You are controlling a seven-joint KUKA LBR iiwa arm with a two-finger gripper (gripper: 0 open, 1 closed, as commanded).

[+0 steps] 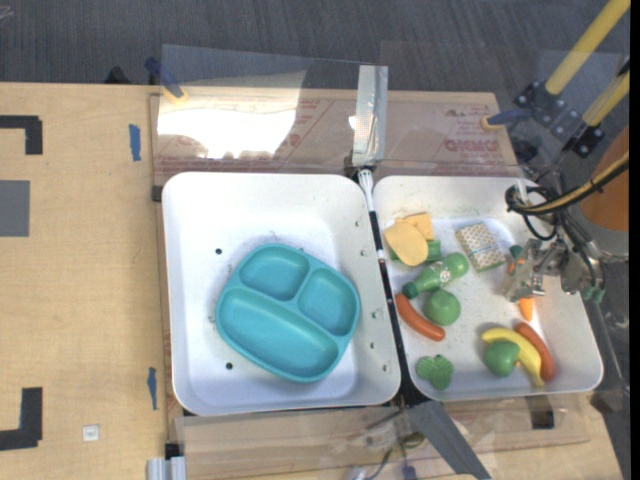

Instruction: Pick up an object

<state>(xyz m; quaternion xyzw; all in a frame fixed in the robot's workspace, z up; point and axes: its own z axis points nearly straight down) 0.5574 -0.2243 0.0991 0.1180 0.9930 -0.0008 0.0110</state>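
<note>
Two shallow white bins were seen side by side on the tabletop. The left bin was occupied by a teal divided tray, set at a slant near the middle. The right bin was crowded with toy food: a yellow cheese-like piece near the divider, a speckled block beside it, a green cucumber-like piece below the cheese, a green ball just under that, and a red-orange sausage lying against the ball's left side. A small green floret was placed near the front wall. To the right, a green pepper was nestled against a yellow banana and an orange carrot. The gripper was positioned low over the right part of that bin, just above the carrot's upper end, with cables trailing behind it. Whether the jaws were open or closed could not be told, as that part was blurred and cluttered
</note>
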